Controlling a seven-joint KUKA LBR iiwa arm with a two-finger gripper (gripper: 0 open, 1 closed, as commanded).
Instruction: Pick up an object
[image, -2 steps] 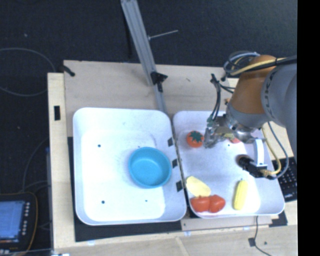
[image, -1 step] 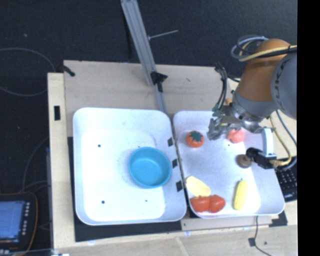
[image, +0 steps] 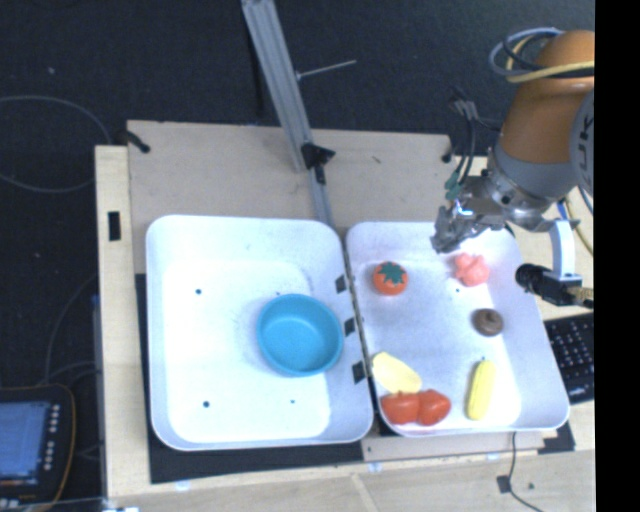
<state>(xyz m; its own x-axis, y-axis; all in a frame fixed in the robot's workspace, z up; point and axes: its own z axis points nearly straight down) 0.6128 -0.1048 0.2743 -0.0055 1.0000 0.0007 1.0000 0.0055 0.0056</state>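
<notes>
1. Hovering over the far edge of the right bin (image: 530, 395), the gripper (image: 447, 236) hangs at the end of the grey arm with its orange band (image: 545, 95); nothing visible between its tips, can't tell how wide it is.
2. Pink toy (image: 470, 268) lies just beside the gripper, slightly nearer the camera and to the right, apart from it.
3. Toy tomato with green top (image: 390, 278) sits left of the pink toy, near the divider between the bins, a bit away from the gripper.
4. Small brown round piece (image: 488, 321) lies further down the right bin, below the pink toy.
5. Yellow banana-like toy (image: 480, 389) lies near the front right of that bin, lengthwise.
6. Pale yellow piece (image: 396, 374) sits at front left, touching or just beside the red pepper-like toy (image: 416, 407).
7. Left bin (image: 185, 270) holds a blue bowl (image: 298, 334), upright, right of centre.
8. Metal rail (image: 283, 95) slants down toward the gap between bins.
</notes>
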